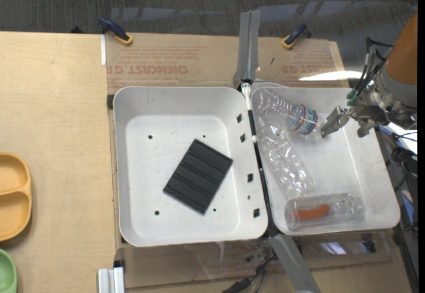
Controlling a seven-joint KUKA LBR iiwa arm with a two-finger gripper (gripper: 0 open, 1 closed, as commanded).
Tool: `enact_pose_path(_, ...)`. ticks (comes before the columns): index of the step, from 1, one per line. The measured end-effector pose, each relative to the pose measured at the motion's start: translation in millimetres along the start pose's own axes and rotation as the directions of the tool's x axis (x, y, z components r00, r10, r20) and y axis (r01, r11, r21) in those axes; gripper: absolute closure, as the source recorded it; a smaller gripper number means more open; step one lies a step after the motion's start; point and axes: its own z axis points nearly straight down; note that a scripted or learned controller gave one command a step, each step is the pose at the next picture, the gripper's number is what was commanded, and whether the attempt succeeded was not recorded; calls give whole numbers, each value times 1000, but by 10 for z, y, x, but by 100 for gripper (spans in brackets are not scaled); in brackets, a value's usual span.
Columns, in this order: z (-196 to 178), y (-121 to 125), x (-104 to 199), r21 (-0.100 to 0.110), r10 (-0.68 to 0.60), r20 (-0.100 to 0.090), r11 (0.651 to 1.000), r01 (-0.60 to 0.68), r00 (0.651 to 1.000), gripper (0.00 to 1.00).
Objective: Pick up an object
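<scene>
In the right bin (372,172) lie a crushed clear plastic bottle with a blue label (292,115), a sheet of crinkled clear plastic (287,162), and a clear container with an orange-red thing inside (322,210) near the front. A black ribbed rectangular pad (198,175) lies tilted in the left bin (133,152). My gripper (346,123) hovers over the right bin's back right part, just right of the bottle, with its fingers spread open and nothing between them.
A metal divider bar (247,46) runs between the bins at the back. Two clamps (117,31) hold brown cardboard (166,62) behind the bins. An orange plate (12,195) sits at the left edge of the wooden bench. Cables hang at the far right.
</scene>
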Motion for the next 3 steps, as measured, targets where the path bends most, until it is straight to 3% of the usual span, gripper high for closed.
enact_pose_path(1,463,-2,913,1,-46,0,999,46,999,0)
enact_pose_path(2,456,-409,594,0,-18,0,1000,18,1000,0)
enact_pose_path(3,884,-170,427,-1,144,0,990,-144,990,0)
